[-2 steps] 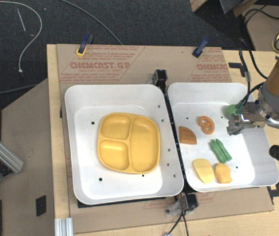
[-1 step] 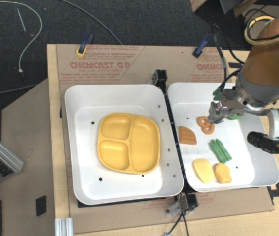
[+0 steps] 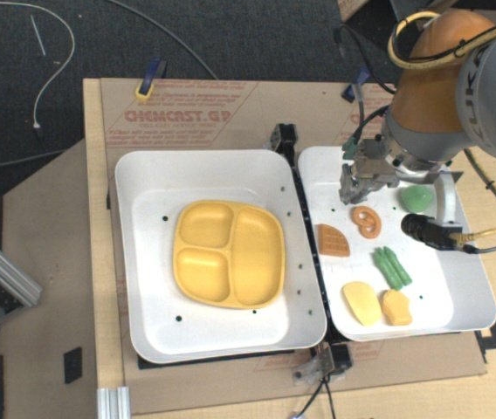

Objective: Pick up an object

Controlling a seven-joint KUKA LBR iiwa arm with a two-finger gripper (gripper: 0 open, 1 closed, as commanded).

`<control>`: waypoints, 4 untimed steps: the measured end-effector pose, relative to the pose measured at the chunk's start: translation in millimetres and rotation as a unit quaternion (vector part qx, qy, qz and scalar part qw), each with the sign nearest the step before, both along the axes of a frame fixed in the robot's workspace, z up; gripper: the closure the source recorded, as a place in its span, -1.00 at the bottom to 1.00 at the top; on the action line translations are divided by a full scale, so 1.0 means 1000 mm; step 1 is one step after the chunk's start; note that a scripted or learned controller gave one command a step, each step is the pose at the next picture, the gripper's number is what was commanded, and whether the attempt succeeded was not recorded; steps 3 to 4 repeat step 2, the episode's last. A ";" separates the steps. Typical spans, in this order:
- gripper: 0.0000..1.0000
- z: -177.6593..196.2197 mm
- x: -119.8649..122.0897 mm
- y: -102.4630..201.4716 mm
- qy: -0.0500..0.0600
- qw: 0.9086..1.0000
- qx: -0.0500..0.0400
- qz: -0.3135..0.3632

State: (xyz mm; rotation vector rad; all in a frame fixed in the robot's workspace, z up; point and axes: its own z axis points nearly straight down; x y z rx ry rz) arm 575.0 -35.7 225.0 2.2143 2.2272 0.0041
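The right bin holds several small toy foods: an orange pretzel, a brown wedge-shaped slice, a green ridged piece, a pale yellow piece, an orange-yellow block and a light green round piece. My gripper hangs over the bin's upper left part, just above and left of the pretzel. I see nothing between its fingers.
The left bin holds a yellow divided plate. A black clamp sits between the bins at the top. The grey and orange arm covers the right bin's far edge. Cardboard lies under both bins.
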 end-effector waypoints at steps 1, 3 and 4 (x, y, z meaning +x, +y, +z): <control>1.00 -0.010 0.025 0.047 0.000 1.000 0.000 -0.001; 1.00 0.006 0.051 0.094 -0.001 1.000 0.000 0.000; 1.00 0.006 0.051 0.094 -0.001 1.000 0.000 0.000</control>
